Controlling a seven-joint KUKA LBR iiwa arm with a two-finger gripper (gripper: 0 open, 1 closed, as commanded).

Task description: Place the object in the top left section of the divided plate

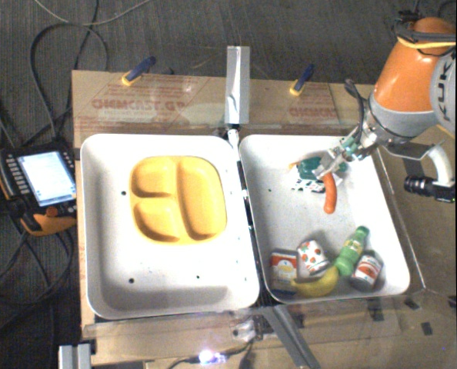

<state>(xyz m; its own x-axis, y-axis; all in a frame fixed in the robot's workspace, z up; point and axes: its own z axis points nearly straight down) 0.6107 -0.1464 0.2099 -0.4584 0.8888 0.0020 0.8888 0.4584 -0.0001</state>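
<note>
The object of the task cannot be told for certain; a slim orange carrot (330, 193), smooth and tapered, lies in the right bin (390, 206) just below the gripper (321, 166), well right of the divided plate (179, 198); whether it touches the fingers cannot be told, nor whether the claw is apart or together, since teal and white parts blur there; the plate is glossy yellow plastic, rounded-square, with moulded ridges making three hollows, and sits in the left bin (98, 229); both bins are smooth white with rounded corners; further from the plate, along the right bin's near edge, lie a white carton with red print (283, 267), a white cup with red marks (312, 257), a curved yellow banana (318, 284), a green bottle (352, 248) and a red-labelled can (367, 270); no writing there is legible.
</note>
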